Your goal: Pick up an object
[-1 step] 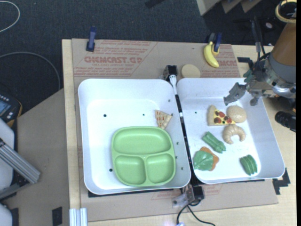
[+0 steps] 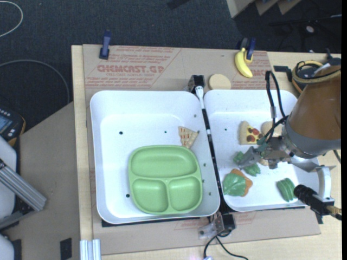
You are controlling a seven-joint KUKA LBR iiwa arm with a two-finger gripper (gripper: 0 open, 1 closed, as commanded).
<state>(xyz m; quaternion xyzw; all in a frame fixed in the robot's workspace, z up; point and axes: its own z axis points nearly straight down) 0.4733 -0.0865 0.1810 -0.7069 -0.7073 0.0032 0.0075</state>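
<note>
1. My gripper (image 2: pixel 262 155) hangs low in the right bin (image 2: pixel 227 112), reaching in from the right; whether it is released or clenched I cannot tell, and nothing is visibly grasped.
2. The candidates lie in the right bin: a pizza slice (image 2: pixel 248 132) toward the far side, a dark green piece (image 2: pixel 246 164) just beside my gripper, a leafy green toy (image 2: pixel 235 184) lying on an orange piece near the front wall, and a green pepper-like toy (image 2: pixel 286 189) to the right of them.
3. The left bin (image 2: pixel 108 118) bears a green divided plate (image 2: pixel 164 179) and a small waffle-patterned wedge (image 2: pixel 187 136) (both well apart from my gripper).
4. On the table (image 2: pixel 135 66) beyond the bins rest a banana (image 2: pixel 243 65) and a tan disc (image 2: pixel 219 82).
5. Handling, as a judgement: these look like light, stiff plastic play foods with smooth, likely slippery skins, not fragile. The dark green piece is nearest; I would take it across its narrow width, square from above, so it cannot squirt sideways.
</note>
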